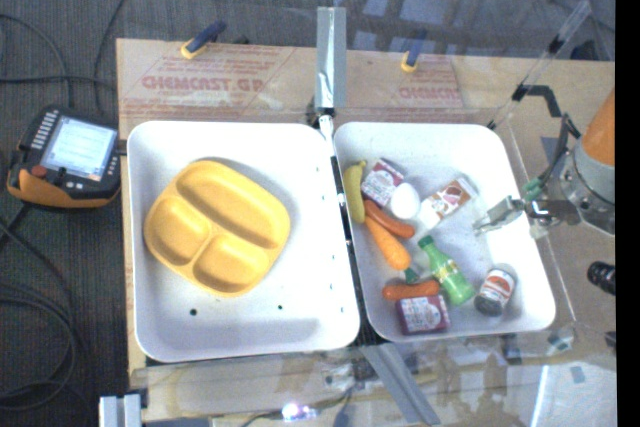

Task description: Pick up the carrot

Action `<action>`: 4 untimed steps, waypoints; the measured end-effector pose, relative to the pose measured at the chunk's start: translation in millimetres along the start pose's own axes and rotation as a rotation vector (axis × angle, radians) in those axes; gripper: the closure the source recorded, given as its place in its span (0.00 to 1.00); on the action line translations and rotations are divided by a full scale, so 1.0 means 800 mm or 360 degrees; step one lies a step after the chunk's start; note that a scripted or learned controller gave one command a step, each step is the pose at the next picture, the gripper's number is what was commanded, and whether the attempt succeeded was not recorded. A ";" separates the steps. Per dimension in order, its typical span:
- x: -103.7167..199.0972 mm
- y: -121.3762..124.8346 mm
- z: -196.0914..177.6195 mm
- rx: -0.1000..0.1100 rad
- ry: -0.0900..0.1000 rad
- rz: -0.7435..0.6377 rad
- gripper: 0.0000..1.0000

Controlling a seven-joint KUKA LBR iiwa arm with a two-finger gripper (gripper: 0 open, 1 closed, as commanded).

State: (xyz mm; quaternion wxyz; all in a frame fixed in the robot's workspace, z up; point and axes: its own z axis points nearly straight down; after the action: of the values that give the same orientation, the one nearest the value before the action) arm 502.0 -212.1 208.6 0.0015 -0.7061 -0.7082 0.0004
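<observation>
- Centrally in the right bin (520,175), the carrot (388,241) lies slantwise among packed goods, an orange taper touching a second orange piece (392,222) above it.
- Likely light, stiff and smooth; its thick middle looks the best hold, jaws set across its width.
- Crowding it: a banana (353,191) to the left, a white bottle (405,203) above, a green bottle (447,277) just right, a third orange piece (412,291) below.
- Gripper (497,215) hovers at the bin's right wall, apart from the carrot, grasping nothing; whether it is released or clenched cannot be made out.
- Left bin (150,315) carries a yellow tray (218,225).
</observation>
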 end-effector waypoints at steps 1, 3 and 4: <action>0.117 0.028 0.147 -0.0013 -0.0005 0.0003 0.00; 0.139 0.072 0.148 -0.0028 -0.0013 -0.0165 0.00; 0.139 0.072 0.137 -0.0026 -0.0010 -0.0165 1.00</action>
State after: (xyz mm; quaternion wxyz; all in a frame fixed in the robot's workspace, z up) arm 558.9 -100.5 99.0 -0.0064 -0.6684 -0.7438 -0.0034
